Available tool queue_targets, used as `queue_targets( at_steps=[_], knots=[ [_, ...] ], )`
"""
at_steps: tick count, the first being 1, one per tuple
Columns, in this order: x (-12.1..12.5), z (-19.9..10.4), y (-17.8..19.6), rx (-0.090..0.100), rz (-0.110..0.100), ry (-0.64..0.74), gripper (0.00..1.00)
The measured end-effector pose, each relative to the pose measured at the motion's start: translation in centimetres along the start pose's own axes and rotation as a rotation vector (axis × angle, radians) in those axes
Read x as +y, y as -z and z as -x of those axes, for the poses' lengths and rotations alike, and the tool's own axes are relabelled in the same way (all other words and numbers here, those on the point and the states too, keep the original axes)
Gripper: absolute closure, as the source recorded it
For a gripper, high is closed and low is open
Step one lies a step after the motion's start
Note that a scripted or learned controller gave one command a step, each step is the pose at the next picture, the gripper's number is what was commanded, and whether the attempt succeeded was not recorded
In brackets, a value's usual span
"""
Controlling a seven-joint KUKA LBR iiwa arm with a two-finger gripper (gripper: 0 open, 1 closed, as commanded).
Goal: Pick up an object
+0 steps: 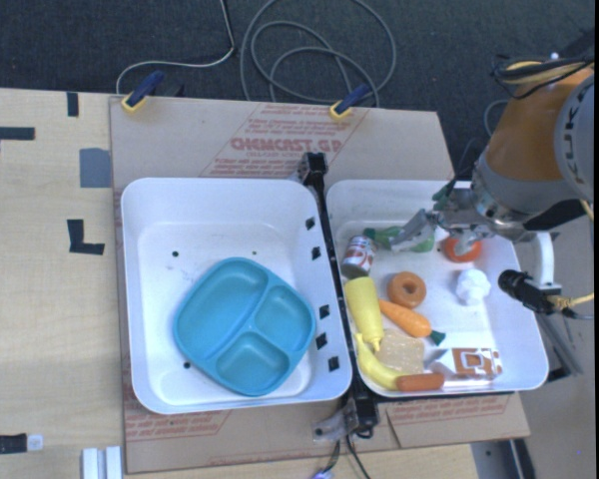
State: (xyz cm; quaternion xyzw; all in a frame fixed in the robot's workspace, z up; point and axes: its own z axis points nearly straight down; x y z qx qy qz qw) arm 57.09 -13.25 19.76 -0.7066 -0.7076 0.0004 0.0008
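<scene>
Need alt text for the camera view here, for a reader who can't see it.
A grey and orange arm reaches from the right over the right bin, which holds a donut, carrot, banana, can and other toy food. The left bin holds a blue divided plate.

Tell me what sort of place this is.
Most likely a robotics lab bench set up for grasping trials. A grey and orange arm reaches over two white bins, one with toy food such as a carrot and doughnut, with loose cables behind.
</scene>
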Motion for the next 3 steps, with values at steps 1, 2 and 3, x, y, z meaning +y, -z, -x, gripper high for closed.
queue_targets(
  at_steps=[1, 2, 3],
  knots=[
    [-2.5, 0.2, -6.0, 0.0, -0.006, -0.002, 0.0],
    [-2.7, -1.3, -8.9, -0.014, 0.021, -0.007, 0.0],
    [-2.7, -1.4, -7.9, -0.01, 0.021, -0.009, 1.0]
  ],
)
